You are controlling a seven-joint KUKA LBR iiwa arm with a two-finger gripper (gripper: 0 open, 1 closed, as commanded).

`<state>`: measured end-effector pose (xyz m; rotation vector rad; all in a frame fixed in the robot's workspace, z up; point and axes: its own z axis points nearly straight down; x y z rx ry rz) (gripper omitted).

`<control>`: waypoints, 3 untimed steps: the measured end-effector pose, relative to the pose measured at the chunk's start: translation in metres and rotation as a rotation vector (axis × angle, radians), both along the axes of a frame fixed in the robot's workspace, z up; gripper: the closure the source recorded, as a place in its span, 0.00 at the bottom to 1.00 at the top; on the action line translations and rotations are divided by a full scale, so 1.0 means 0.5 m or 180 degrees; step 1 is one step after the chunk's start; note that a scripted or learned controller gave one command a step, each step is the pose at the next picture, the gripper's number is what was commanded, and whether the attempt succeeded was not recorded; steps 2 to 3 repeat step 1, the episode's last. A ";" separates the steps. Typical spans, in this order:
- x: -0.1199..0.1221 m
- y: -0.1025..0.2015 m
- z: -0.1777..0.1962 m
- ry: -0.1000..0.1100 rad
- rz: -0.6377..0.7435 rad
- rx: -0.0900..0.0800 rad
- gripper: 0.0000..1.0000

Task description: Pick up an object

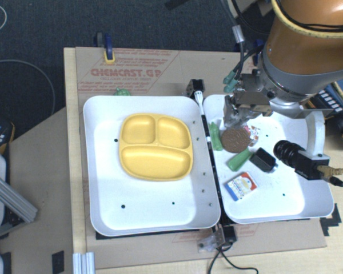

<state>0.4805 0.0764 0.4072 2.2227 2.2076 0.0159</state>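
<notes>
One pincer [235, 120] low in the right bin [286, 207], brown disc [235, 140] just beneath, grip state unclear

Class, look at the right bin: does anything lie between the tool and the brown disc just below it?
Nothing visible does. The tool hangs right above the brown disc, at its upper edge. Green pieces lie beside the disc in the right bin, not over it.

Bright even overhead light for you, white bins [103, 153] nearly blown out; soft shadows, orange band [314, 16] blurred close-up, mild softness throughout
</notes>
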 end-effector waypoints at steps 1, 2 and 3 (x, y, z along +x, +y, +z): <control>0.000 0.009 0.010 0.0028 0.0024 -0.0004 1.00; 0.000 0.009 0.010 0.0028 0.0024 -0.0004 1.00; 0.000 0.009 0.010 0.0028 0.0024 -0.0004 1.00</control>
